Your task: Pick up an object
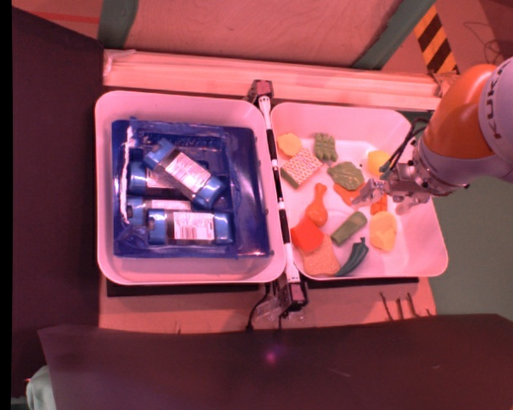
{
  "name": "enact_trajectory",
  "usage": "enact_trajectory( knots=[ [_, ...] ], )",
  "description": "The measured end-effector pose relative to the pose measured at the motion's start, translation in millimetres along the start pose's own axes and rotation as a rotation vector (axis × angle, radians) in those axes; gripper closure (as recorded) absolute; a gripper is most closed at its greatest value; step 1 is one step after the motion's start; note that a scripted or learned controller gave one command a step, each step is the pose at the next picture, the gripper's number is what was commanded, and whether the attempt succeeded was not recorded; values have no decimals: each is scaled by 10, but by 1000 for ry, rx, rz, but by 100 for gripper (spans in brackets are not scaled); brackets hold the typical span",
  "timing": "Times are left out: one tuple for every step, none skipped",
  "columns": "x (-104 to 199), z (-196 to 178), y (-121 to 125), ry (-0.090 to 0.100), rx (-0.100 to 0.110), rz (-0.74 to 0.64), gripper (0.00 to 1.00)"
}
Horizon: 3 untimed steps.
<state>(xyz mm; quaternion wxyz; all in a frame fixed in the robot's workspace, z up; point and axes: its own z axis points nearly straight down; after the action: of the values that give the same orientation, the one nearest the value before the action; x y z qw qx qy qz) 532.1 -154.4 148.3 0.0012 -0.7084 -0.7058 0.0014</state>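
The gripper (392, 186) is hanging low over the right bin (427, 254), just above a small orange toy (379, 204); whether its grip is open or closed, I cannot tell.

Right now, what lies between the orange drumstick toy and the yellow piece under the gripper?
In the camera view, a green pickle-shaped piece lies between the orange drumstick and the yellow piece.

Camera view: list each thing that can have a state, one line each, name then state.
Gripper: low over the right bin, among the toys.
Blue bottles: lying on their sides, capped, in the blue tray.
Blue tray: sits flat in the left bin.
Orange toy bottle: lying flat in the right bin.
Green pickle: lying flat.
Right bin: upright, holding scattered toy foods.
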Motion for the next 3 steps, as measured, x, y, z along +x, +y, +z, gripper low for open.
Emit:
enact_trajectory(
  knots=[
    [21, 489, 94, -8, -24, -1, 0],
    [-6, 494, 156, -5, -22, 0, 0],
    [-25, 348, 193, -10, -37, 3, 100]
  ],
)
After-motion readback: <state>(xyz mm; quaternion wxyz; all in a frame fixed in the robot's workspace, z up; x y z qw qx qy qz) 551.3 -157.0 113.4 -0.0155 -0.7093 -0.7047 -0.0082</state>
